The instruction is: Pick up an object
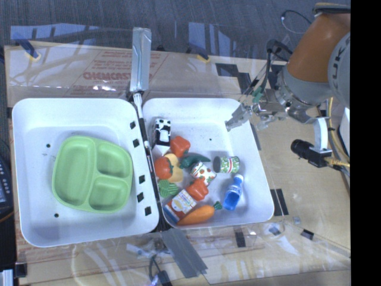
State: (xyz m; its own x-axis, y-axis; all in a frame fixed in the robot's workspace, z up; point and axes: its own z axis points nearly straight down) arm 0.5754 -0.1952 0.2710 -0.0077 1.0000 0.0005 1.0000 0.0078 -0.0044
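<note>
Clutter of toy food crowds the right bin's [253,186] near-left corner, leaving its far-right floor bare beneath the open, unladen gripper [237,118].

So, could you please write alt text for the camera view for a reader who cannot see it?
The gripper hangs over the far right rim of the right bin, which holds a heap of toy food, including a carrot and a blue bottle. The left bin holds a green divided plate.
</note>
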